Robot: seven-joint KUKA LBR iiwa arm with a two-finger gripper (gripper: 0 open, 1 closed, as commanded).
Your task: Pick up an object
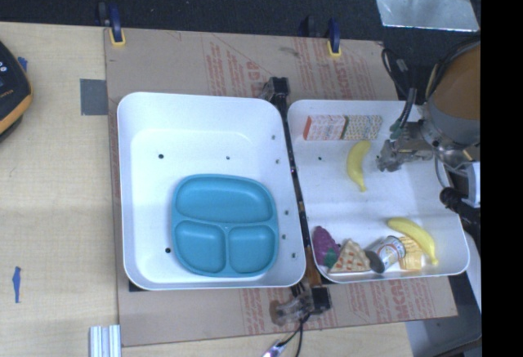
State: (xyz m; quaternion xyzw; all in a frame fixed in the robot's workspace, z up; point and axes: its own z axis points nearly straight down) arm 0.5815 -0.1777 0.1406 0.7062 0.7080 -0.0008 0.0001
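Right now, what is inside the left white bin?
The left bin holds a blue divided plate with three compartments, lying flat toward its near side. What is under the plate is covered.

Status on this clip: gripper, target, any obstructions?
Gripper low in right bin, beside small banana, nothing seen held. Box close behind.

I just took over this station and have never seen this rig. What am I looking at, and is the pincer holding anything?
One camera looks down at a slant on a bench with two white bins. The left bin holds a blue divided tray. The right bin holds two bananas, a box, a can, purple grapes and a pizza-slice toy. The grey robot arm reaches in from the right; its pincer hangs beside the upper banana. I can see nothing between its fingers.
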